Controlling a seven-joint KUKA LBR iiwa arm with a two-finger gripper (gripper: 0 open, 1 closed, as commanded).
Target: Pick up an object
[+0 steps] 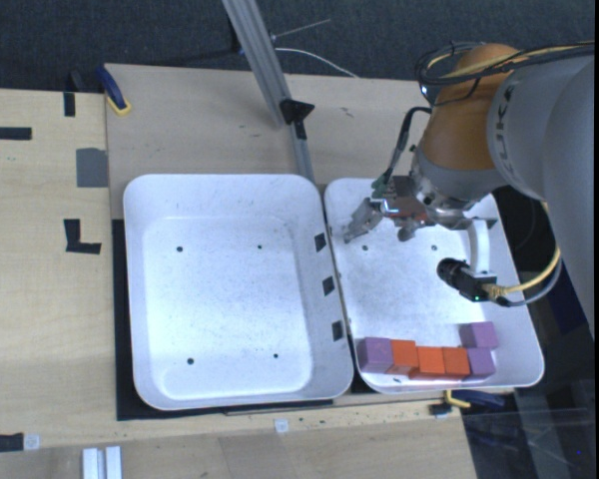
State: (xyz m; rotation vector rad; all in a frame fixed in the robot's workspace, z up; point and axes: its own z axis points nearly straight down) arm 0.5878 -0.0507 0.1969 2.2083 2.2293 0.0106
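Along the near wall of the right bin (pixel 434 252) lies a row of small blocks: a purple block (pixel 377 353) at the left, orange blocks (pixel 429 360) in the middle, and purple blocks (pixel 480 347) stacked at the right end. My gripper (pixel 381 230) hangs over the far left part of that bin, well away from the blocks. It is open, its two fingers spread, with nothing between them. The grey arm with its orange band (pixel 469 118) comes in from the upper right.
The left bin (pixel 145 267) adjoins the right one. A slanted metal pole (pixel 265 58) stands behind the bins. A black cable plug (pixel 461 277) hangs over the right bin. Blue clamps sit at the bench's far left corner (pixel 115 92) and near edge (pixel 476 399).
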